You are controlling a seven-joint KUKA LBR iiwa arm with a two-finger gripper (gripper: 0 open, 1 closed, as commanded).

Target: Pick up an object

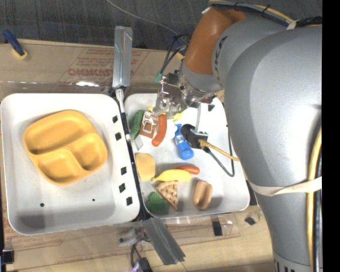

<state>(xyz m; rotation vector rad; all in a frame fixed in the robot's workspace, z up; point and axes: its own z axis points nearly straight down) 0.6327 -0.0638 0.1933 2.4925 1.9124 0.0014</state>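
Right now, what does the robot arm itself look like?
The arm is bulky, rounded and light grey, with an orange band above the wrist. Black and yellowish cables run along its top. The gripper is a small metallic assembly with thin wires around it.

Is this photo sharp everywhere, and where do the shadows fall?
Camera view: even, soft lighting; the big grey arm looms soft-edged near the lens; the yellow divided plastic tray looks fairly crisp; a faint shadow sits in the left white bin, at its near corner.

Dark grey floor [56,7], perhaps carpet, beyond brown cardboard-topped bench [73,61]
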